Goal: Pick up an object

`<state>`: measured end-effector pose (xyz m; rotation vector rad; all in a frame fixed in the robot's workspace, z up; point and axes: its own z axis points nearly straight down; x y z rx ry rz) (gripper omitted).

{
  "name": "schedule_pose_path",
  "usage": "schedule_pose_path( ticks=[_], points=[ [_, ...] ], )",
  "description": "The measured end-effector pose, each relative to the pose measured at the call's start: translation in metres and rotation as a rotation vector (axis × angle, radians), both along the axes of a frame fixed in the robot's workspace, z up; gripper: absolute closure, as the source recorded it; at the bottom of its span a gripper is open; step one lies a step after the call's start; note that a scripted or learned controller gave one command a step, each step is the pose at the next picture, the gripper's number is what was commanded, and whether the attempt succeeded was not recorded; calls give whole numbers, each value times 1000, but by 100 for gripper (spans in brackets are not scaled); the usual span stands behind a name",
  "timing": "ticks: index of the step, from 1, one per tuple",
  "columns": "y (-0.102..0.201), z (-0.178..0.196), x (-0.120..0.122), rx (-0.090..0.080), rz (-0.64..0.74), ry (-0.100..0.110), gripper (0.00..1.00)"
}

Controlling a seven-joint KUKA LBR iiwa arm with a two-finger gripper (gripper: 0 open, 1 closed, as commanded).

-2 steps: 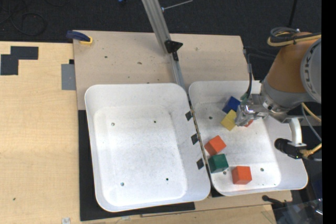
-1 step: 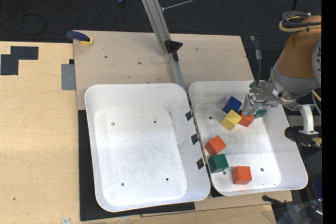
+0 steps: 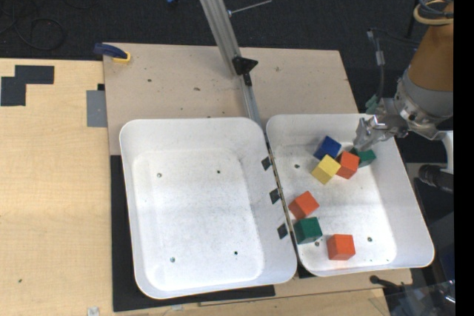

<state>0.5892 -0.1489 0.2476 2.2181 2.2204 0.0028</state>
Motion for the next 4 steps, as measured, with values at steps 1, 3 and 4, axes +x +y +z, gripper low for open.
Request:
schedule_pose_path(
  ticks=[1,3,4],
  points=[
    [53,6,-17,3,2,7,100],
    [163,6,-33,3,4,8,100],
    [215,8,-44,3,4,10,100]
  ],
)
